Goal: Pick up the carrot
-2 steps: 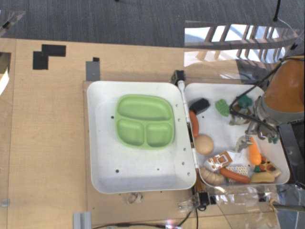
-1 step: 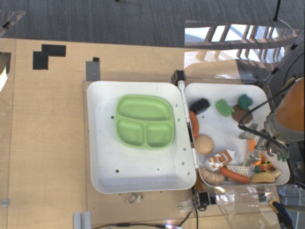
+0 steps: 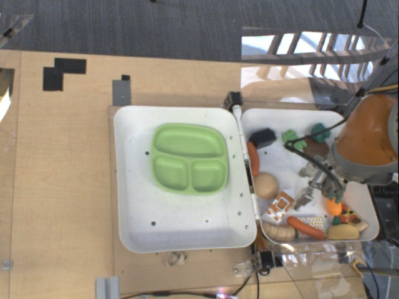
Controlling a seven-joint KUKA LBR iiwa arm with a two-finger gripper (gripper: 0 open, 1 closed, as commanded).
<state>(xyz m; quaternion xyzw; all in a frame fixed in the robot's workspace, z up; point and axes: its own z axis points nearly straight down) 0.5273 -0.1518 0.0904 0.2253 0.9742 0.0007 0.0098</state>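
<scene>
Two white bins sit side by side on the table. The left bin holds one green three-part tray. The right bin holds scattered toy foods, among them two sausages, one at its left wall, one near the front. The carrot lies near the right wall, just beside the pincer; its grip cannot be told.

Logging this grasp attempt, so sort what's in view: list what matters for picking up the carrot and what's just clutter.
For the job:
carrot, in the right bin
gripper, over that bin

Lying about:
green divided plate in the left bin
two sausages
potato
black block
</scene>
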